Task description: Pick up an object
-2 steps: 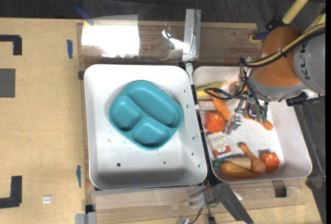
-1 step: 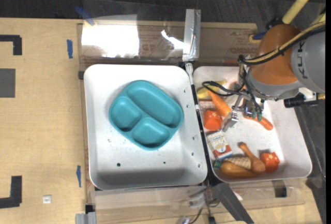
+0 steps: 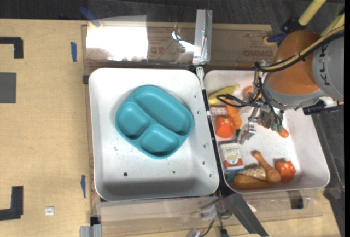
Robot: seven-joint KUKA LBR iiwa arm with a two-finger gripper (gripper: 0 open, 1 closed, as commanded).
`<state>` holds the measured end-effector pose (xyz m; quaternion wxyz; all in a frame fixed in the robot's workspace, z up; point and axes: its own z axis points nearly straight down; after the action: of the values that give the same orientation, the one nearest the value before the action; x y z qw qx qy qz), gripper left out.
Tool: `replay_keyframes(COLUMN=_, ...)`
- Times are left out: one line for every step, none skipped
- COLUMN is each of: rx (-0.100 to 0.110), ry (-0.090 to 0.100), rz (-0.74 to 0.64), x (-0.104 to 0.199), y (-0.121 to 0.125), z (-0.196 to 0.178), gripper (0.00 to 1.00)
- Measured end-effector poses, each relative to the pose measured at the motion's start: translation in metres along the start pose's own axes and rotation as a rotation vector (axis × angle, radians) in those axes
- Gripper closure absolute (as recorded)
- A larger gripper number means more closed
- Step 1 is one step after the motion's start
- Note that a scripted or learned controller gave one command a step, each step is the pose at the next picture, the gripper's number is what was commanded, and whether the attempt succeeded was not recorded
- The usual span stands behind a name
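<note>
We are seeing, nearest us in the right bin (image 3: 311,137), a red tomato (image 3: 285,169), a drumstick (image 3: 261,165), a bread roll (image 3: 249,178) and a small carton (image 3: 232,156) lying together. Further in, the gripper (image 3: 249,131) is hovering just beside an orange cup (image 3: 225,126); we cannot tell its state. A yellow banana (image 3: 225,91) is lying beyond. The left bin (image 3: 104,121) is holding a teal divided tray (image 3: 154,120).
</note>
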<state>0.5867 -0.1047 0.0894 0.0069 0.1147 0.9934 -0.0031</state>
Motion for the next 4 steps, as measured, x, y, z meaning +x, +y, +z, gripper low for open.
replay_keyframes(rx=-0.006, ry=0.001, rz=-0.096, x=-0.025, y=-0.003, z=0.001, gripper=0.00)
replay_keyframes(rx=-0.006, ry=0.001, rz=-0.057, x=-0.029, y=0.009, z=0.001, gripper=0.00)
replay_keyframes(rx=-0.004, ry=0.002, rz=0.004, x=-0.031, y=0.014, z=0.001, gripper=0.00)
replay_keyframes(rx=-0.002, ry=0.003, rz=0.078, x=-0.015, y=0.012, z=0.000, gripper=0.00)
